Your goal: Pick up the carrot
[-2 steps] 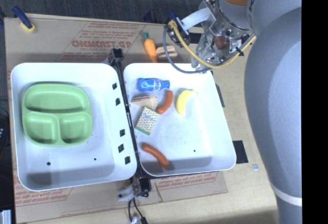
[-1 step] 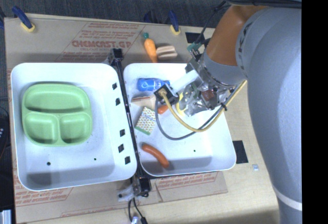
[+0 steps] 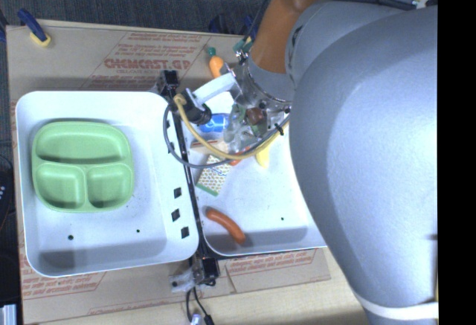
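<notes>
My claw (image 3: 236, 139) low over right bin (image 3: 291, 230), grip state unclear under cables. Carrot (image 3: 215, 65) beyond far rim; must lift, reach farther, straddle it lengthwise.

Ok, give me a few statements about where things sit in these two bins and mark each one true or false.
1. A green divided tray lies in the left bin. True.
2. The gripper is over the left bin. False: it is over the right bin.
3. An orange sausage-shaped thing lies near the front of the right bin. True.
4. The green tray holds a blue thing. False: its compartments show nothing in them; the blue thing is in the right bin by the gripper.
5. The orange sausage-shaped thing is between the gripper's fingers. False: it lies apart from the gripper.
</notes>
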`<state>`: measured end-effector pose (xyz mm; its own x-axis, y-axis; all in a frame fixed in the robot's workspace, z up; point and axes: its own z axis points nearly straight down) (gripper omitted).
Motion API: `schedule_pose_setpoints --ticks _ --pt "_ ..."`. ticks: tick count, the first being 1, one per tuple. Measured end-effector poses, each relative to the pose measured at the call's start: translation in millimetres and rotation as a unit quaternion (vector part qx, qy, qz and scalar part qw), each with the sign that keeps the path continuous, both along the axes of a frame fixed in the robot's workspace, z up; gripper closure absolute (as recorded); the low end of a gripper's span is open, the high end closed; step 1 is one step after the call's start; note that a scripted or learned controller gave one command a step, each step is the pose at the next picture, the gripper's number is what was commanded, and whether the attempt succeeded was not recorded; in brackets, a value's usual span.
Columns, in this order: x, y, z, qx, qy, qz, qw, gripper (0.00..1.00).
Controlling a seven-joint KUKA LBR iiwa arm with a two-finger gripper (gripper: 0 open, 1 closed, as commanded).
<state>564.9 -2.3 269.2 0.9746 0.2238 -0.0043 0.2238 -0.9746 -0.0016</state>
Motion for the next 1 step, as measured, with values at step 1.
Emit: schedule_pose_setpoints --ticks 1 --pt "21.8 -39.4 6.5 -0.0005 0.000 -0.010 0.9999 1.00"
